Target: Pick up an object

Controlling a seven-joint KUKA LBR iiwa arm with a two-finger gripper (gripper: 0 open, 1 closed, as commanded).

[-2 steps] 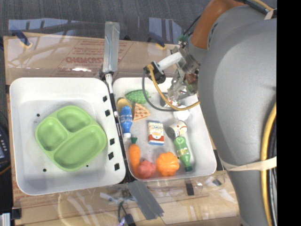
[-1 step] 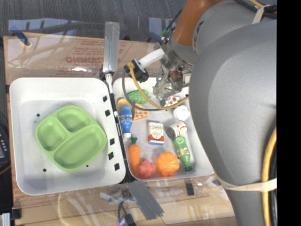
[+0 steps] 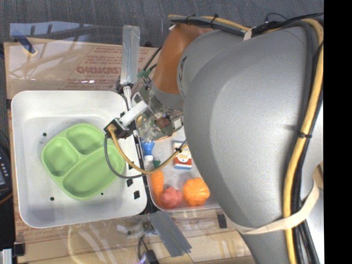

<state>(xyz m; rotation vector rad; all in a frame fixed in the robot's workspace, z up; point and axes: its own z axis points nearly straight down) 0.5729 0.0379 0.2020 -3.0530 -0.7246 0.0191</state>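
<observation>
Orange carrot (image 3: 157,183) etc. unlifted at right bin's (image 3: 165,205) left wall — end effector (image 3: 147,126) above, state indeterminate — pick outstanding.

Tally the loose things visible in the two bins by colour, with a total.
Green: 1, the divided green plastic plate
Orange: 2, the long orange toy carrot and the round orange toy pumpkin
Pink-red: 1, the rounded pink-red toy fruit
Blue and white: 1, the small bottle
Total: 5
</observation>
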